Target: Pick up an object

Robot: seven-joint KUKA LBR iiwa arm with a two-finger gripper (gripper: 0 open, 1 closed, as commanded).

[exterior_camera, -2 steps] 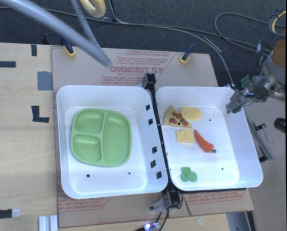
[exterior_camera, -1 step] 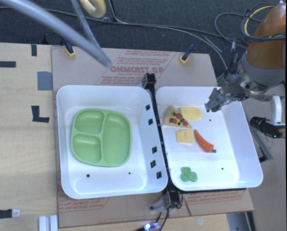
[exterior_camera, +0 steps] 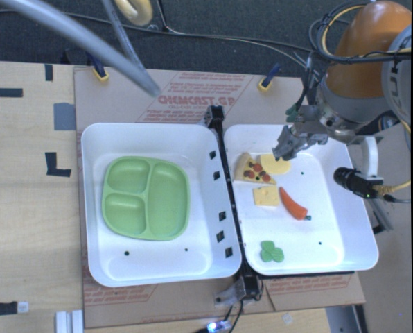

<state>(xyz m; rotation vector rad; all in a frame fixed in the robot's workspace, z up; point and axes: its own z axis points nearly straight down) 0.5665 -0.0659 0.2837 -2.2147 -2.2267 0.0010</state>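
We list two shallow white bins side by side on a brown cardboard sheet [exterior_camera: 192, 96], which lies on the pale wooden bench [exterior_camera: 26, 186]. Left bin [exterior_camera: 95, 144]: one green divided plate [exterior_camera: 146, 198] with three compartments, lying flat near the bin's middle. Right bin [exterior_camera: 345, 220]: five small items. First, a pizza slice [exterior_camera: 250, 170] with red spots, in the bin's upper left part, close to the wall shared with the left bin. Second, a yellow piece [exterior_camera: 278, 166], just beside the pizza slice on its right and touching or slightly overlapping it; we cannot tell which. Third, a pale yellow square [exterior_camera: 266, 197], flat, just below the pizza slice and apart from it. Fourth, an orange-red chilli-shaped item [exterior_camera: 294, 205], lying at a slant just to the right of the square. Fifth, a green lobed item [exterior_camera: 271, 252], well apart from the others, near the bin's lower wall. Gripper [exterior_camera: 287, 150]: reaching in from the right on the grey arm, its tip at the upper edge of the yellow piece; we cannot tell whether it touches the piece, nor whether the claw is apart, together or clamped on anything.
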